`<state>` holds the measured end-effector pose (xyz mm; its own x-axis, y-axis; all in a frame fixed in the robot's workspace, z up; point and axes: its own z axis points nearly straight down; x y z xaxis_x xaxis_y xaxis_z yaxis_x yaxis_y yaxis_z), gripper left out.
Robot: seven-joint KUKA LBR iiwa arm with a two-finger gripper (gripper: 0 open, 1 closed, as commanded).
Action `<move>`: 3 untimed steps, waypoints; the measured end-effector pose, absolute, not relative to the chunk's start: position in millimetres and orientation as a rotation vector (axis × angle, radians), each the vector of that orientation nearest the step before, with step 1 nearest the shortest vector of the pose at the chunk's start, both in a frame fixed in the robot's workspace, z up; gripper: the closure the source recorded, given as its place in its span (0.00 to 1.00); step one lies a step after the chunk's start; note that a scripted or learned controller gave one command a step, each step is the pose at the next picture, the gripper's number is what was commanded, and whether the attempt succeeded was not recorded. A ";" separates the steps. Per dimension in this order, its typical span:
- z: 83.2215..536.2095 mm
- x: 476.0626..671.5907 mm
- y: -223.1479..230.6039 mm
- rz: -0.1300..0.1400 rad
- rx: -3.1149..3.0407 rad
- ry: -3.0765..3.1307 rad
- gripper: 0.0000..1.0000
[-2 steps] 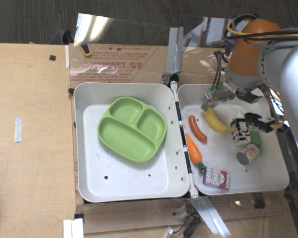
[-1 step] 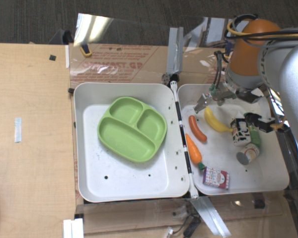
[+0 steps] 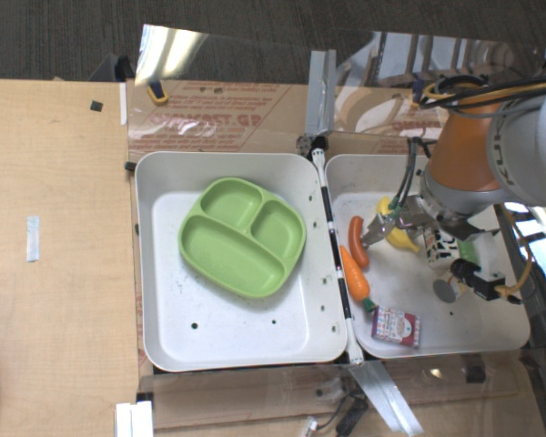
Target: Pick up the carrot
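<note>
The pincer (image 3: pixel 375 235) is hovering low in the right bin (image 3: pixel 491 330); whether it is parted cannot be told. The carrot (image 3: pixel 354 278) is lying just below-left of it, beside the sausage (image 3: pixel 358 241), ungrasped, presumably awaiting descent.

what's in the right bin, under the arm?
Right bin holds a carrot, a red sausage, a small pink box and a yellow item partly covered by the gripper. The arm hides the rest.
</note>
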<state>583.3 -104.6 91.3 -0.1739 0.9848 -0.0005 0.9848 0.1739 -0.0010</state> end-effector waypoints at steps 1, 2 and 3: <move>91.0 658.5 -103.4 0.004 -2.129 -2.311 0.00; 91.0 592.3 -97.6 0.003 -2.234 -2.209 0.00; 99.0 591.9 -99.1 0.005 -2.238 -2.202 1.00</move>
<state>591.9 -99.1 99.0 0.0161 0.9999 -0.0015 0.9999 -0.0161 -0.0034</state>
